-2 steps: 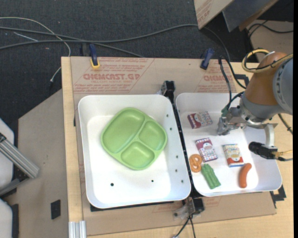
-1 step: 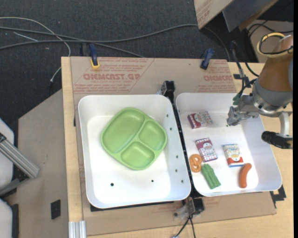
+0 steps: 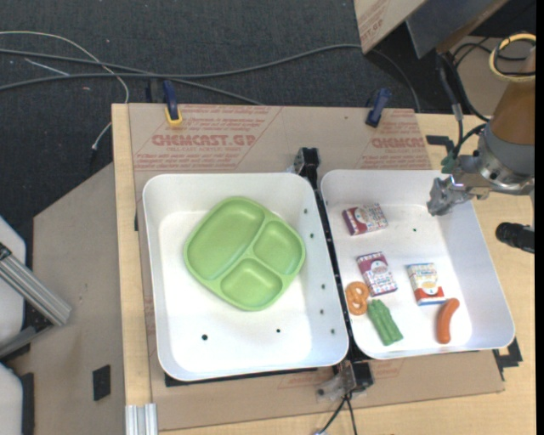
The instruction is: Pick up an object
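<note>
I see dark grey carpet (image 3: 255, 42) behind the bench, thin white cables (image 3: 59, 55) trailing across it, a brown cardboard sheet (image 3: 212, 132) clamped by blue clips (image 3: 172, 109), a cardboard box (image 3: 382, 19) at top.

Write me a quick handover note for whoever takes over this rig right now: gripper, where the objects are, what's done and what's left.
Gripper: hovering over the far right corner of the right white bin, nothing seen in it; too blurred to tell whether the jaws are open.
Right bin holds: red-and-white snack packet at the far side, maroon packet in the middle, blue-and-white carton to its right, orange pretzel, green toy vegetable, orange sausage at the near side.
Left white bin: green three-compartment plastic tray.
Done: nothing picked yet.
Left: descend, grasp one object, lift it.
</note>
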You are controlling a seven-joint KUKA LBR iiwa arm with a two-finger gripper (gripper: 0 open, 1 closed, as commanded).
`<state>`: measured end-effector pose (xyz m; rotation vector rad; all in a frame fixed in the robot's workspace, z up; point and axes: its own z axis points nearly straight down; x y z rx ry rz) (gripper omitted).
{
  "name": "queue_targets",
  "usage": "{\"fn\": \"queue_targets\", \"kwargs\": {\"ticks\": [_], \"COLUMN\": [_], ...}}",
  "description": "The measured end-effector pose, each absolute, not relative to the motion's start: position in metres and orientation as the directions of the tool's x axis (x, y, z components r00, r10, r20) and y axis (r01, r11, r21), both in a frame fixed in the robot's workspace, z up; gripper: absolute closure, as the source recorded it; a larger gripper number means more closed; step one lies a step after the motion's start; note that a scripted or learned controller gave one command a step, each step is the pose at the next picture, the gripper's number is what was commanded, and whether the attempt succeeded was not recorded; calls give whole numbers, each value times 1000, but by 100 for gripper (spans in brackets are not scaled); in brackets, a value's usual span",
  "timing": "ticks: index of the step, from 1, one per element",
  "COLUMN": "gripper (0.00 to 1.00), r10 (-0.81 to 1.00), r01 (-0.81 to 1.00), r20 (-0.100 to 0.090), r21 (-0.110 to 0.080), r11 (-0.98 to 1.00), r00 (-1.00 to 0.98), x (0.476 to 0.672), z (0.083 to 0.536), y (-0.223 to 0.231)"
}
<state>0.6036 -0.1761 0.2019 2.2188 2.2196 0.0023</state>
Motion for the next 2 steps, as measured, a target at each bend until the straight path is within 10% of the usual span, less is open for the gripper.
{"fn": "queue_targets", "kwargs": {"ticks": [2], "gripper": [100], "r10": [1000], "r01": [1000], "r20": [2], "r21": [-3], "r11": [3], "r00": [-3], "x": [583], "z": [257], "y": [-127]}}
